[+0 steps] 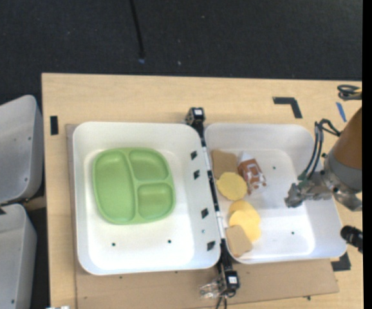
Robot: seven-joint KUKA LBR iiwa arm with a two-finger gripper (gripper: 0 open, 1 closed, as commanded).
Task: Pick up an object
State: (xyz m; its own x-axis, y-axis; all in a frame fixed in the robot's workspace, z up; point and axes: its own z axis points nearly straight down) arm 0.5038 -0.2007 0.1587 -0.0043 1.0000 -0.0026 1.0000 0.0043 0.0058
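The right bin (282,246) holds several small items along its left side. A tan flat piece (223,160) lies at the top, with a red-brown and white packet (251,173) beside it. Below them sit a yellow round piece (231,186) and a second yellow round piece (245,219). A tan block (239,241) lies in the bin's lower left corner. My gripper (297,195) hangs low over the right half of this bin, to the right of the items and apart from them. Nothing shows in its grasp.
The left bin (83,250) holds a green divided plate (134,185). Black clips (206,172) line the seam between the bins. The arm's orange band (350,143) stands over the right bin's right rim. Bare bin floor (282,227) lies below the gripper.
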